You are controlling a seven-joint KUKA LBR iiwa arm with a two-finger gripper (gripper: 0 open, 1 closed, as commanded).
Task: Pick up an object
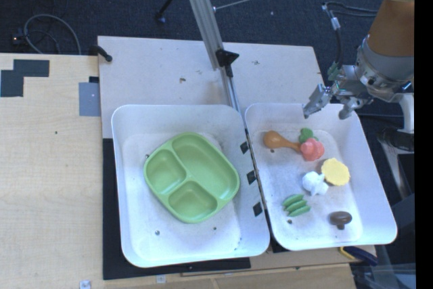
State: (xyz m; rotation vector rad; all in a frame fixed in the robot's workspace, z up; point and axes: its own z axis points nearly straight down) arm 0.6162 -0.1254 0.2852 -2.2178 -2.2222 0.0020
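Spread open and grasping nothing, end effector (331, 103) poised at twelve o'clock over right bin (379, 213), above red strawberry-like toy (312, 148) with green leafy top, beside brown drumstick (279, 141).

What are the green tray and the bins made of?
Green tray: likely moulded plastic, matte, uniform colour, three rounded compartments. Left bin and right bin: probably thin white plastic, smooth, soft rounded rims, faint sheen. No closer detail to confirm.

The grey arm (391, 44) reaches in from the right, its gripper (331, 105) hanging above the right bin's far edge, fingers spread apart.
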